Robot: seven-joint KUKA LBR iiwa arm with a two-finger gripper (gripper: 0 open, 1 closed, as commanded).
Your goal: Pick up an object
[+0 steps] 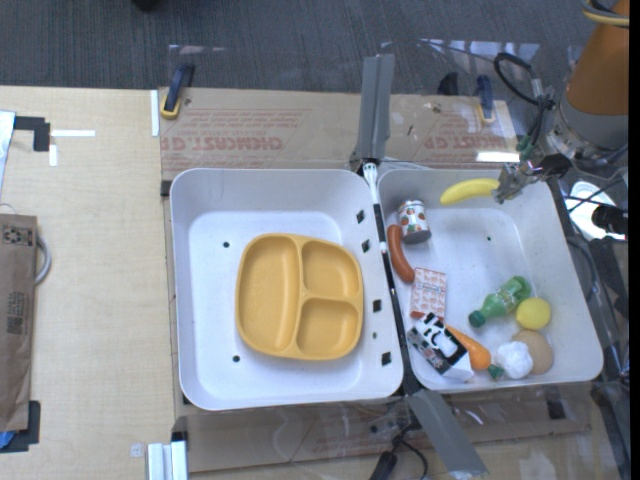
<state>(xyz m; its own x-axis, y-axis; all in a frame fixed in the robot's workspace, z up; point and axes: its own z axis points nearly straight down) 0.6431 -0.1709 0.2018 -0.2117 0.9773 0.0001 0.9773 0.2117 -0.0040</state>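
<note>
At the top right corner of the right bin (pixel 560 373), the gripper (pixel 512 184) hangs at the right end of a banana (pixel 468 191); whether it is wide or narrow cannot be told. The banana lies against the bin's far wall, its long axis running left to right, with its right tip at the gripper. Below it the middle of the bin floor is bare. Along the left wall sit a small can (pixel 414 220), a sausage (pixel 400 253) lying top to bottom, and a flat card (pixel 429 291). Toward the near right corner crowd a green bottle (pixel 500 301) slanting up to the right, a lemon (pixel 533 313), an egg (pixel 537 349), a white lump (pixel 514 359), a carrot (pixel 470 346) and a black-and-white packet (pixel 437 345). The left bin (pixel 200 268) carries a yellow divided plate (pixel 299 296), with bare floor all around it.
</note>
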